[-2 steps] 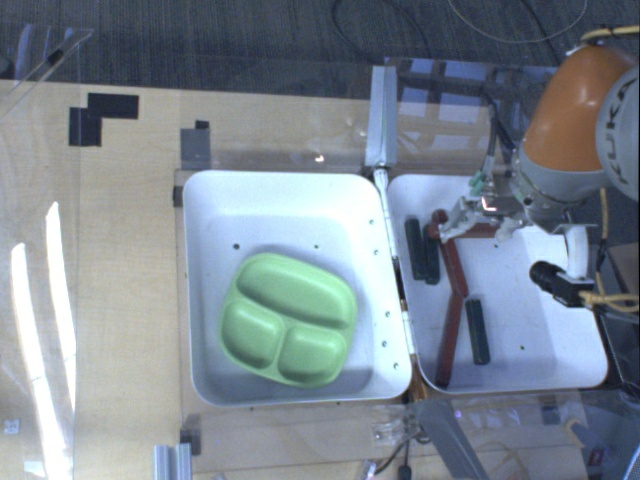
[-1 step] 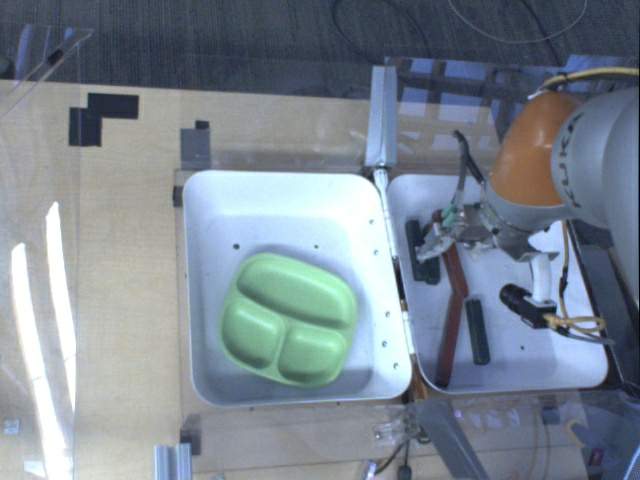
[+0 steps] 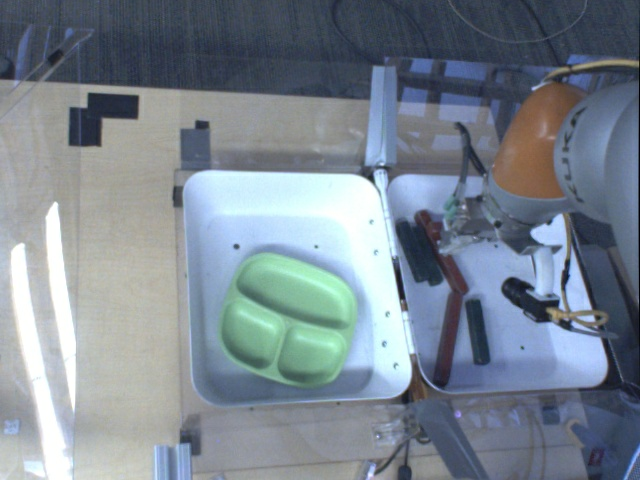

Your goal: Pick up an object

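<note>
you have the gripper (image 3: 455,230) low in the right bin (image 3: 560,368), by its upper left part; whether its claw is wide or narrow cannot be told. just left of it a black bar (image 3: 418,251) lies along the dividing wall. a dark red stick (image 3: 449,308) runs down toward the near rim, a shorter black bar (image 3: 477,330) beside it. the left bin (image 3: 210,218) holds a green divided tray (image 3: 288,318), open floor above it.

So the right bin (image 3: 560,368) has a few dark bits: a stubby black bar (image 3: 418,252) near its left wall, tilted; a long reddish-brown stick (image 3: 447,303) beside it, running down toward the front edge; a small dark green-black bar (image 3: 477,330) just right of that, nearly upright.
</note>
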Available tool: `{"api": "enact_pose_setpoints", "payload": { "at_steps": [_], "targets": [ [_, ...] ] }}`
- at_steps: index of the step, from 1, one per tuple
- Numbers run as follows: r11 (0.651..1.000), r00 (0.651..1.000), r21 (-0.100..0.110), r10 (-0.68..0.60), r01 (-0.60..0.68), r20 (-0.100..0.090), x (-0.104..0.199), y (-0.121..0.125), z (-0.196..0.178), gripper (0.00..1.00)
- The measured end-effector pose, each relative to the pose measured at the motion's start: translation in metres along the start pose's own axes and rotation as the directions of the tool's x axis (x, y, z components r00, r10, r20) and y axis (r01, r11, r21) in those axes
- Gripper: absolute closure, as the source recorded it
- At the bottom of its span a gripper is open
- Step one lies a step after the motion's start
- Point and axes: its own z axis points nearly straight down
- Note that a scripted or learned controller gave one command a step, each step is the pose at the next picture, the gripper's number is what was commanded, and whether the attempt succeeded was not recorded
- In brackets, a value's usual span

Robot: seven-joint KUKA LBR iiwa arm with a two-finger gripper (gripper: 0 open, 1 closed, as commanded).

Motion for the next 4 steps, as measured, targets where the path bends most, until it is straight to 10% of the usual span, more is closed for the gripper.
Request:
{"api": "enact_pose_setpoints", "payload": {
  "at_steps": [1, 2, 3, 4],
  "targets": [
    [1.0, 1.0, 0.0, 0.0, 0.0, 0.0, 0.0, 0.0, 0.0, 0.0],
    [1.0, 1.0, 0.003, -0.021, 0.021, 0.0, -0.001, 0.018, 0.025, 0.0],
    [1.0, 1.0, -0.01, -0.022, 0.022, 0.001, 0.001, 0.022, 0.012, 1.0],
    [0.966, 0.966, 0.025, -0.257, 0.257, -0.008, 0.042, 0.07, -0.061, 1.0]
  ]
}}
